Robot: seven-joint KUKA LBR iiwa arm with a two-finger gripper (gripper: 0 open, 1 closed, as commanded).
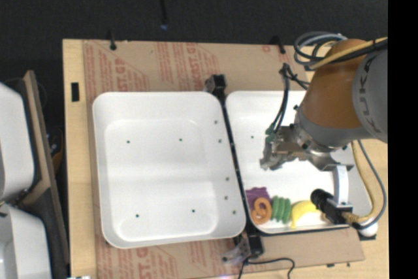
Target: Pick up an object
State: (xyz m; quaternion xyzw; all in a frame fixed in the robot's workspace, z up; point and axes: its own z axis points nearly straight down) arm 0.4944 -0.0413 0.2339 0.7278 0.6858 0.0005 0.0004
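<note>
Along the near wall of the right bin [251, 115] lie several small things: a purple piece [257, 193], an orange ring [261, 210], a green ribbed piece [281, 208] and a yellow rounded piece [303, 212]. My gripper [271, 160] hangs over the middle of the right bin, a little farther back than these things and apart from them. Nothing shows between its fingertips. The arm's orange and grey wrist hides much of the bin's right half.
The left bin [163, 166] sits beside the right one, with a black clip [214, 83] at the far end of the divide between them. Brown cardboard [144, 65] lies under both bins. White containers [13, 140] stand past the bench's left edge.
</note>
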